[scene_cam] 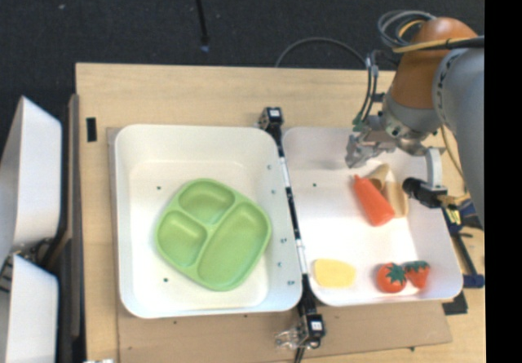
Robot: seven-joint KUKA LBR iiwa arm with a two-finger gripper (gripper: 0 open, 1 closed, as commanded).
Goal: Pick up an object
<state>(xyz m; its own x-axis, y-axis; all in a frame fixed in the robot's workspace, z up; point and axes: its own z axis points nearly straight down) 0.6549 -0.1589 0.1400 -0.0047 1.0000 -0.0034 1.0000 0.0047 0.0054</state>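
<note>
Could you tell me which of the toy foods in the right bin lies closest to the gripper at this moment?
The orange carrot, just below the gripper. The yellow piece and the red tomato lie far off at the bin's front edge.

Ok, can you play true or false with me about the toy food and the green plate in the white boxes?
1. The green plate lies in the left bin. True.
2. The carrot sits on the plate. False: it lies in the right bin.
3. The yellow piece is in the right bin. True.
4. The tomatoes are next to the gripper. False: they lie at the near edge, far from it.
</note>
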